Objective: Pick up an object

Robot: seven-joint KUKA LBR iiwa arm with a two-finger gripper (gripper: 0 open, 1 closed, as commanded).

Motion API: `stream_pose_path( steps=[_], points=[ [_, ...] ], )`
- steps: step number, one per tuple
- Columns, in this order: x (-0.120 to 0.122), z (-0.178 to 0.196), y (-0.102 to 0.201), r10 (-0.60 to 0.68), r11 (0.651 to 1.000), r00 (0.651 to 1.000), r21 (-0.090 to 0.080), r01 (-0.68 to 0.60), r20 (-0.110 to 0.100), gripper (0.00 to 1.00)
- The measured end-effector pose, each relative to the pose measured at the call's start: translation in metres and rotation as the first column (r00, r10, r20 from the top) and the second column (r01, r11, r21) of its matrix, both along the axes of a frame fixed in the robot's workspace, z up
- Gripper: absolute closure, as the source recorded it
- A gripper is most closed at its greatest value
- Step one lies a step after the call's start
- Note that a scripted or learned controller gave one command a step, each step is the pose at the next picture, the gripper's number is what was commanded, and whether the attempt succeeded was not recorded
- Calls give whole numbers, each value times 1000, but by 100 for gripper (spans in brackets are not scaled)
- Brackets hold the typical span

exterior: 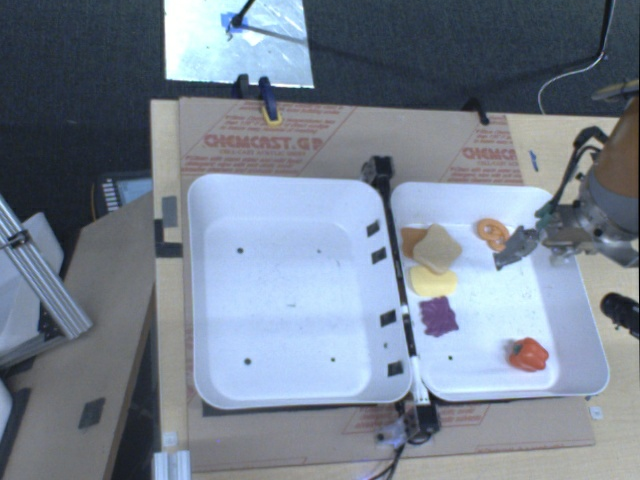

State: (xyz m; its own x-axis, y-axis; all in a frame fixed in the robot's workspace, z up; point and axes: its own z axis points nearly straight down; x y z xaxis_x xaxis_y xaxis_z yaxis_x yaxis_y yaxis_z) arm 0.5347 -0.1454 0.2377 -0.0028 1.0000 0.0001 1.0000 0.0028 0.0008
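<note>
Risk of a miss: hand point(512, 249), finger state impossible to tell, hanging just beside the orange ring point(491, 232), likely to nudge it toward the bread slice point(437, 249).

You see two white bins side by side on the counter point(330, 133). Take the right bin point(570, 343) as your landmark: the left bin point(285, 288) touches its left wall. Inside the right bin, a tan slice point(438, 249) lies near that left wall, overlapping a yellow piece point(432, 282) just below it, with a purple piece point(438, 316) lower still. An orange ring point(490, 232) sits toward the bin's far side. A red pepper point(528, 353) rests near its front right corner. The pincer point(517, 246) hangs over the bin, just beside the ring.
</note>
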Motion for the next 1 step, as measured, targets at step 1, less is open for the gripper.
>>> stream_pose_path(
  steps=[1],
  points=[
    [50,216,48,6,1000,1000,-3,-6,21,0]
  ],
)
